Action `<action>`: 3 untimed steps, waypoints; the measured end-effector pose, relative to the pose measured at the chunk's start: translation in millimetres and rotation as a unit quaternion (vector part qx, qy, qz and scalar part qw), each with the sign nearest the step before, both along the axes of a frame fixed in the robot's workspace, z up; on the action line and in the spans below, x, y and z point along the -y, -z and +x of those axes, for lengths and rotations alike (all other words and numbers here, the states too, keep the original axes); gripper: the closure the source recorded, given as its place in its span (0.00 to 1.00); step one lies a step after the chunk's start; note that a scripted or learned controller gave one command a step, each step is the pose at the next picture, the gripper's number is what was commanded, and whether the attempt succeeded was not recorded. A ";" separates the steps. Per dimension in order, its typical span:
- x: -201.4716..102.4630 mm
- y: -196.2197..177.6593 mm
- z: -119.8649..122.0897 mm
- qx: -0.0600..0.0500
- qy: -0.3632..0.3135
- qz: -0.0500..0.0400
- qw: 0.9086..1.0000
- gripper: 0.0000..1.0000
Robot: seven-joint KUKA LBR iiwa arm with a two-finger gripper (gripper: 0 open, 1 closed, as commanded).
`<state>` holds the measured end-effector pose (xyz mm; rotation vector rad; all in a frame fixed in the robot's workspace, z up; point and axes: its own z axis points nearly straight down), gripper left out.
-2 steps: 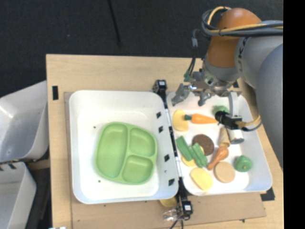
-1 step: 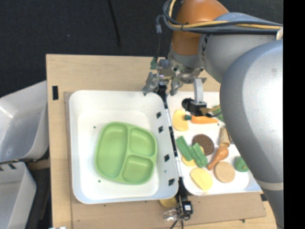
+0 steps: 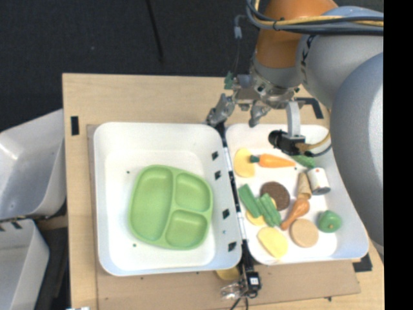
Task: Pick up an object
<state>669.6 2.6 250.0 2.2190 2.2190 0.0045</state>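
Note:
My gripper (image 3: 237,113) hangs above the back edge of the bench, over the divider between the two bins, open with nothing between its fingers. The right bin (image 3: 352,228) holds toy food. An orange carrot (image 3: 277,161) and a yellow piece (image 3: 243,163) lie nearest the gripper, just in front of it. Further forward are green bean pods (image 3: 259,205), a brown round cookie (image 3: 275,194), a small pale cylinder (image 3: 315,181), a green apple (image 3: 330,221), a tan disc (image 3: 304,232) and a yellow lemon (image 3: 273,241).
The left bin (image 3: 113,147) holds a green divided plate (image 3: 171,206). Black clips run along the divider (image 3: 226,192) between the bins. The arm's large grey body fills the upper right, above the right bin's far side.

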 end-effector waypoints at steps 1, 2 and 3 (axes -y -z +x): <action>0.2 -6.6 0.7 -0.002 -0.002 -0.001 1.000 1.00; 17.0 2.4 -82.0 -0.004 0.001 0.000 1.000 1.00; -61.0 -1.0 -68.8 -0.001 -0.005 0.002 1.000 1.00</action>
